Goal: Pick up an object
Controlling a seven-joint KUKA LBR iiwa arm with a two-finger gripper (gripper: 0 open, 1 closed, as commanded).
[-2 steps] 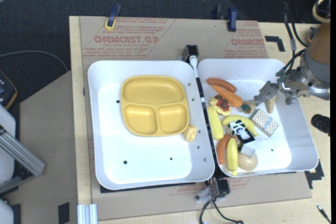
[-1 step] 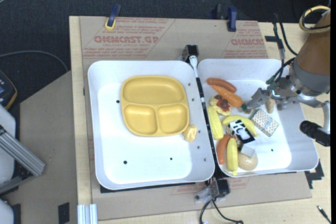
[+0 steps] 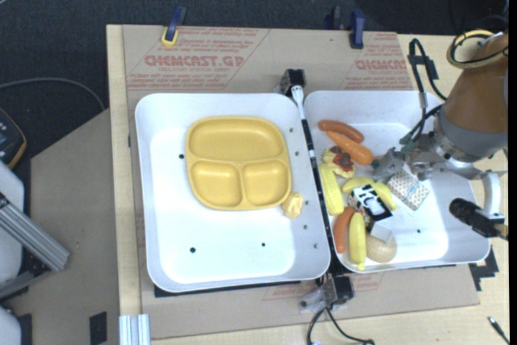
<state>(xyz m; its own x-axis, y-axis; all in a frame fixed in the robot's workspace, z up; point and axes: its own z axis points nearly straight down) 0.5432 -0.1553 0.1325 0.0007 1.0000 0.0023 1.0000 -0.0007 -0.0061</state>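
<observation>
Lying in the right white bin (image 3: 452, 250), a heap of plastic toy food (image 3: 354, 198), with sausages and corn, sits against the divider. Just right of the heap hangs the gripper (image 3: 401, 164), low; finger state cannot be told. Judgement: descend squarely on one exposed piece, avoiding the yellow compartment tray (image 3: 239, 161) well left.

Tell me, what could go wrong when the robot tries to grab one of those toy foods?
The toy foods lie crowded along the right bin's left side, so the tool might catch two at once or nudge a neighbour away. The corn sits right against the bin wall, leaving little room to get around it. Rounded pieces like the sausage may slip out.
</observation>
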